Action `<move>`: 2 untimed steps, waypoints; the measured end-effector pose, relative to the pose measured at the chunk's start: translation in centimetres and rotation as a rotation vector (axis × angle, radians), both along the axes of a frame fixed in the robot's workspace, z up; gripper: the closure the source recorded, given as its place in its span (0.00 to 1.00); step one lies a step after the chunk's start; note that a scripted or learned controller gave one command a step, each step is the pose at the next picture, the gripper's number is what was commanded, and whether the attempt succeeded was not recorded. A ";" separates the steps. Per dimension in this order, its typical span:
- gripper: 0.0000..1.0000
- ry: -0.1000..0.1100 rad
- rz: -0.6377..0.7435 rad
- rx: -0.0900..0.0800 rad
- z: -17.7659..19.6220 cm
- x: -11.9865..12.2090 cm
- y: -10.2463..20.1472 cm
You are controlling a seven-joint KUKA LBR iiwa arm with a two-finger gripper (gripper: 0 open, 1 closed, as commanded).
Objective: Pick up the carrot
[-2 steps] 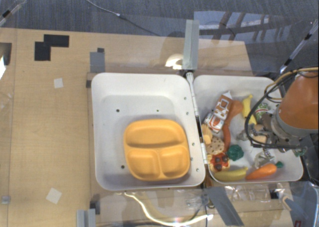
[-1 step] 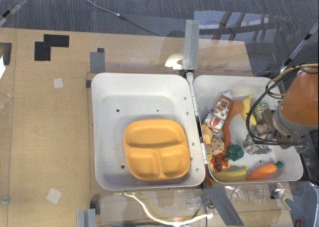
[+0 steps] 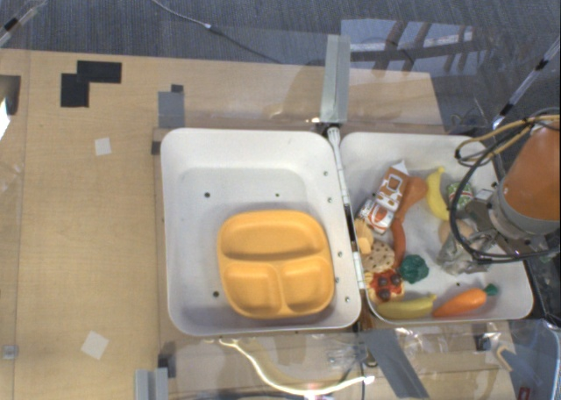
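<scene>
- Tabletop [image 3: 79,240]: pale wood, on which two shallow white bins are set side by side, their inner edges touching.
- Left bin [image 3: 202,161]: occupied by a yellow divided tray [image 3: 276,262], lying toward the near edge.
- Right bin [image 3: 517,297]: filled with a cluster of toy foods, mostly along its left side and near edge.
- Carrot [image 3: 461,302]: orange with a green tip at its right end, laid flat on the floor of the right bin at the near right corner, just beside a yellow banana [image 3: 405,307] to its left.
- Other contents noted: a second banana [image 3: 436,193] near the far side, a sausage [image 3: 401,218], a green broccoli piece [image 3: 413,268], a red-and-white carton [image 3: 386,201].
- Arm [image 3: 530,183]: grey with an orange band, entering from the right, wrapped with black cables.
- Claw [image 3: 456,253]: positioned low over the right bin, just above the carrot in the view; whether it is spread or pressed together cannot be told.
</scene>
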State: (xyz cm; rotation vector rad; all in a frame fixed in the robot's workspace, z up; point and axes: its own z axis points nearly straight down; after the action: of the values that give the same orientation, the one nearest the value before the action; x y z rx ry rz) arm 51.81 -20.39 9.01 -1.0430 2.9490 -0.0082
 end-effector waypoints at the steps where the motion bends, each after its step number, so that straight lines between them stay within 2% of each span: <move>1: 1.00 -0.006 0.108 -0.009 16.7 -0.5 0.1; 2: 1.00 0.013 0.193 0.002 0.6 -2.4 -0.1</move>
State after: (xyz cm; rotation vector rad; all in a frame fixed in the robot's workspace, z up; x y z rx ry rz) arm 49.36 -20.47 9.65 -1.3266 2.8450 0.0030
